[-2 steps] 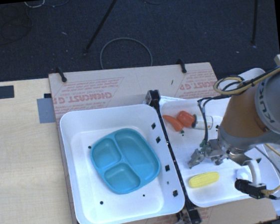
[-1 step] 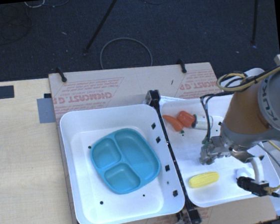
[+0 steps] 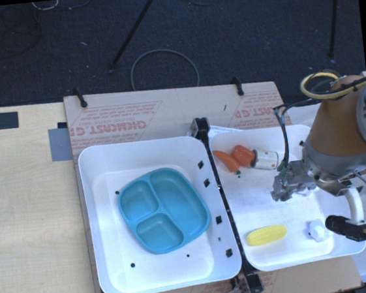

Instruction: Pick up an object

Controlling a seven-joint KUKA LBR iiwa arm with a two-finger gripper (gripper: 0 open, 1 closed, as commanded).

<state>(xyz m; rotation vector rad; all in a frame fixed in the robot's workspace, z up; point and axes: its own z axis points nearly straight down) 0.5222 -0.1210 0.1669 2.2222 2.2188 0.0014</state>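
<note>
Camera view: in the right bin (image 3: 284, 259), an orange tool (image 3: 237, 157) with a white handle end lies near the far edge, close to the divider between the bins. A yellow corn-shaped piece (image 3: 266, 235) rests near the bin's near edge, and a small white object (image 3: 317, 231) sits toward the near right corner. The left bin (image 3: 106, 250) holds a blue divided plate (image 3: 163, 208) with three compartments, set about the middle with bare white floor around it. The middle of the right bin's floor lies open between the orange tool and the yellow piece. The arm (image 3: 339, 134) reaches in from the right, wrist low over the right side of that bin. The gripper (image 3: 286, 186) points toward the bin's centre; whether it is spread or closed cannot be told, and nothing shows in its grasp.
</note>
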